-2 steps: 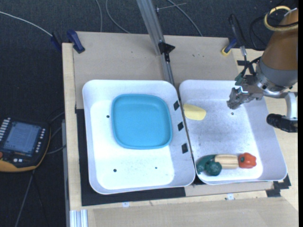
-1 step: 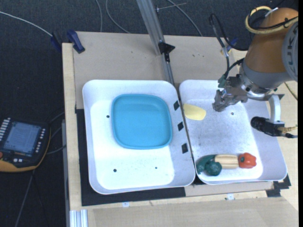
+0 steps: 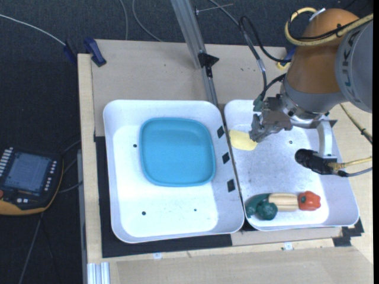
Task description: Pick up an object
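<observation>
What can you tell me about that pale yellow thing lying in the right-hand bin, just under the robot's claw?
The pale yellow object is small, rounded and flattish, smooth and matte like soft plastic or foam. It lies flat on the floor of the right bin, near its upper left corner, close to the wall shared with the left bin. The gripper sits right over its right edge, hiding part of it, so its full outline cannot be seen. Whether the gripper touches it cannot be told.
</observation>
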